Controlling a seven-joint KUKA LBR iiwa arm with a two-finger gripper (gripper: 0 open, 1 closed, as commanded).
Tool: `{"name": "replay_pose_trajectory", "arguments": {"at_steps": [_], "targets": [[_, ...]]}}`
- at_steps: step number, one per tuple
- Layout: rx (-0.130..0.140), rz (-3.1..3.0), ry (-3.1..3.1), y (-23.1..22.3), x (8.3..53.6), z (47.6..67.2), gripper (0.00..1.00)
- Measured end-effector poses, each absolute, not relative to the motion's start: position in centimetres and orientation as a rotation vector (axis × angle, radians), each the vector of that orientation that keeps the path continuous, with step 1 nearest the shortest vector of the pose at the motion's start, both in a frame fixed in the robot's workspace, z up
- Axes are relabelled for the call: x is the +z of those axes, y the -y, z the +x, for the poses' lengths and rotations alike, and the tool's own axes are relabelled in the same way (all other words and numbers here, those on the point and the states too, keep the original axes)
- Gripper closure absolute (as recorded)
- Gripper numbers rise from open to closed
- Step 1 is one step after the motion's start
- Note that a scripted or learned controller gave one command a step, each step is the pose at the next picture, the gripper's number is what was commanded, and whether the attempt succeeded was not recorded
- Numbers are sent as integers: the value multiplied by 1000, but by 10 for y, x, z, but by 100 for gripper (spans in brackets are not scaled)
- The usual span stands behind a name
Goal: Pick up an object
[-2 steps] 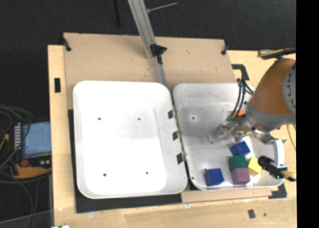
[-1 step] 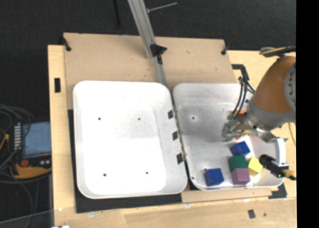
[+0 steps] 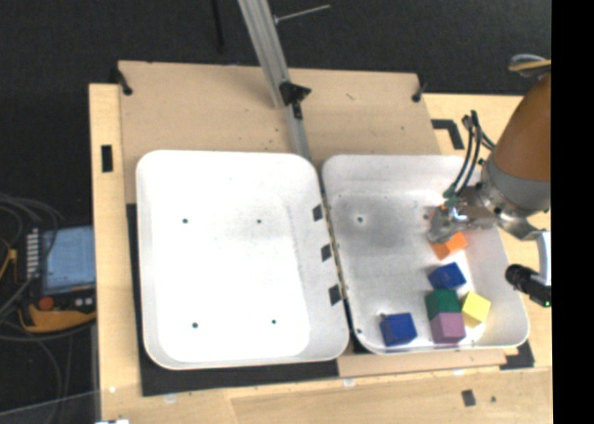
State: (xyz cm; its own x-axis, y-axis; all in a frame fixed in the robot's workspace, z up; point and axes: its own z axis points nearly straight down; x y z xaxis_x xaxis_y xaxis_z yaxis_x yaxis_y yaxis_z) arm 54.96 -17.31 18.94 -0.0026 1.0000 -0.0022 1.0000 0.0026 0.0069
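The right bin (image 3: 371,246) holds several small blocks. An orange block (image 3: 452,245) lies at its right side, with my gripper (image 3: 445,224) directly above it and partly covering its top edge. Whether the two touch is hidden. Below the orange one sit a blue block (image 3: 447,276), a green block (image 3: 443,302), a yellow block (image 3: 476,307) and a purple block (image 3: 448,327). A second blue block (image 3: 398,328) rests near the bin's front edge.
The left bin (image 3: 227,255) stands beside the right one, joined by clips along the shared rim. A slanted metal rail (image 3: 269,42) rises from behind the bins. Cables and a small box (image 3: 65,260) lie off the bench at the left.
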Motion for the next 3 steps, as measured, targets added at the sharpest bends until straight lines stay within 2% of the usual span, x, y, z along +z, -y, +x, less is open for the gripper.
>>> {"name": "replay_pose_trajectory", "arguments": {"at_steps": [1,3], "targets": [[6,2211,-2222,174,239,552,100],[0,2215,-2227,81,223,560,100]]}}
